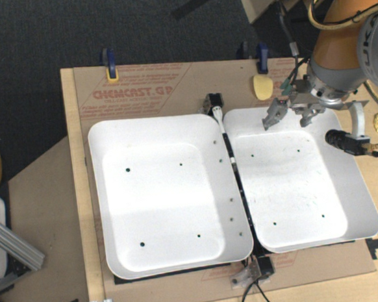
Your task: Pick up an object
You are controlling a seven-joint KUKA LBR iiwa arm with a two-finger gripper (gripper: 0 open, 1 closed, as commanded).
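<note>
The pincer [289, 114] hangs over the far edge of the right bin [351, 219], in the upper right of the frame, fingers spread with nothing between them. The one loose thing I can make out is a small pale yellow lump [263, 86] on the table [81, 188] just behind that bin, up and to the left of the pincer and close by. It looks rounded and soft-edged, a bit taller than wide in the frame, so its long axis runs roughly up and down. What it is, I can't tell.
</note>
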